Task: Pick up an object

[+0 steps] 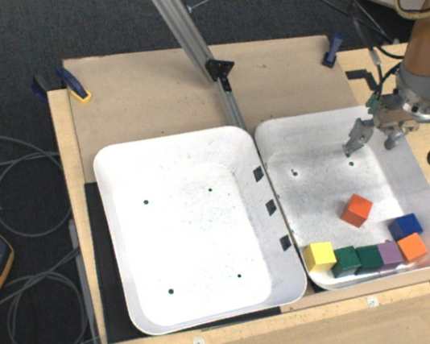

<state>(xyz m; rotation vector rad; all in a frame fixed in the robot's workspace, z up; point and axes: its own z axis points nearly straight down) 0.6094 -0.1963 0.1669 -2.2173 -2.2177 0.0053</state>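
The likeliest target is the red-orange cube (pixel 357 209), since it sits alone on the floor of the right bin (pixel 308 143), tipped onto an edge or corner so that it reads as a diamond from above. It has open space on every side, which would give two fingers room to come down around it. The other blocks are harder to reach: they have gathered along the bin's lower rim, at about five o'clock from the loose cube. There a yellow cube (pixel 320 255), two green cubes (pixel 357 258), a purple cube (pixel 389 252) and an orange cube (pixel 412 246) sit touching in a row, with a blue cube (pixel 404 225) just behind the orange one. All look like small, matte, hard-edged blocks, probably painted wood or plastic.

The gripper (pixel 372 137) hangs at about one o'clock from the loose cube, over the bin's upper right part. Its two grey fingers are spread apart, with nothing between them. From there it would need to travel down and left to straddle the cube.

Both bins are shallow, white, round-cornered trays with a lightly speckled surface. The left bin (pixel 126 223) shows four dark dots on its floor. Black clips join the trays where they meet.
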